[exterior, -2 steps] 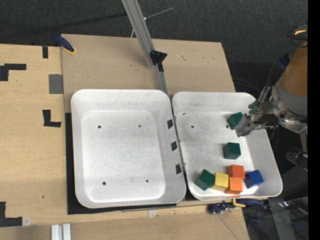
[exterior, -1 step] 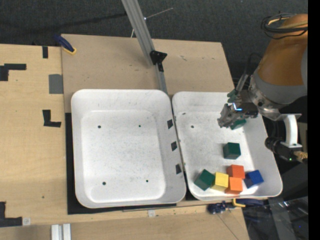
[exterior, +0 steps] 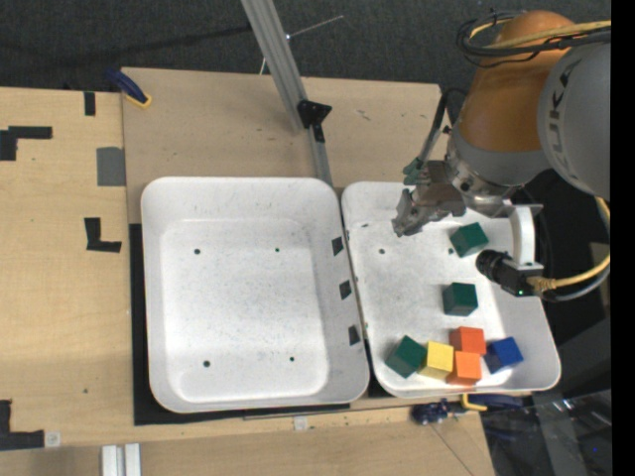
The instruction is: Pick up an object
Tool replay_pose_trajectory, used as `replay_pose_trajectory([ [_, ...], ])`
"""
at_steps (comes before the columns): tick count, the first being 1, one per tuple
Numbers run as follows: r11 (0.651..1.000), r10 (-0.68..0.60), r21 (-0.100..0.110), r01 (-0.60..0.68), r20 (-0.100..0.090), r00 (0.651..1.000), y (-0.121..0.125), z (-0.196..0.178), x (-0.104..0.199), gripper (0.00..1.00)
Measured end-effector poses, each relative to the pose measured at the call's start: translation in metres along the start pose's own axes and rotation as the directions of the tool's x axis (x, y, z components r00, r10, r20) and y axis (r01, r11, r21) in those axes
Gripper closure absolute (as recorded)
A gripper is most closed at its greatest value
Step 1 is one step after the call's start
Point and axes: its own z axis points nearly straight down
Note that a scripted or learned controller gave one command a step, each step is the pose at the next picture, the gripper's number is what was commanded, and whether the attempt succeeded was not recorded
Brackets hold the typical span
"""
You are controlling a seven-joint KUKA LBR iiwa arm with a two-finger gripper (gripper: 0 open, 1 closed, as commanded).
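The arm (exterior: 541, 87) was cut off by the upper and right edges, its body hid the far right corner of the right bin (exterior: 397, 296), and the end effector (exterior: 409, 221) was too small to tell its fingers apart.

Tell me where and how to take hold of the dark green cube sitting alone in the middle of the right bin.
Take the dark green cube by two opposite flat side faces, coming straight down from above. It sits apart from the other blocks with bare bin floor all round, so fingers probably fit on either side. The hand sits up and to its left.
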Motion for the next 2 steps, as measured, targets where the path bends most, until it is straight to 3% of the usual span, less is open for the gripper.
replay_pose_trajectory([
  [2, 1.0, -0.001, 0.0, 0.001, -0.001, 1.0, 0.059, 0.031, 0.1, 1.0],
])
